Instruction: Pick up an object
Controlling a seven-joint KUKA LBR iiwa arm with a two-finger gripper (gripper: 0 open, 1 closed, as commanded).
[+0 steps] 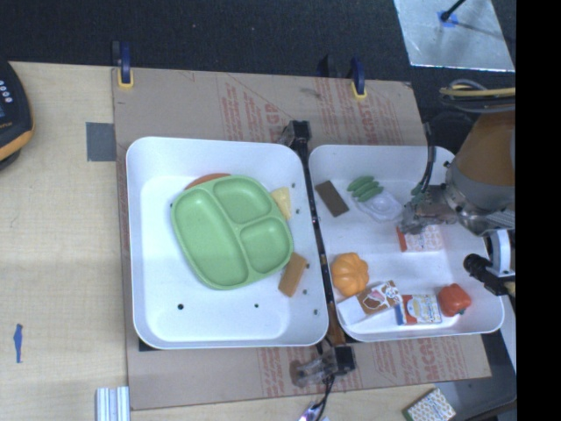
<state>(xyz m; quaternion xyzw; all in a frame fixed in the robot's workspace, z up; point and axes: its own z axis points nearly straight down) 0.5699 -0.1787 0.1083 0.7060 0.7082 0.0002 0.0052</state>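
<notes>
Grey-and-orange arm's hand point(423, 217) low over right shallow white bin point(491, 323), above a clear plastic piece point(381, 206) beside green pea pods point(364, 185); grip state impossible to tell. Nearer: small orange pumpkin point(350, 273), red tomato point(454, 299). Green divided tray point(231, 229) in left white bin point(158, 323).

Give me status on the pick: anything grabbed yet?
Done: arm is over the right bin. In hand: gripper is low by the clear packet; its grip can't be judged. Left: pumpkin, green pods and tomato lie on the bin floor, nothing lifted.
</notes>
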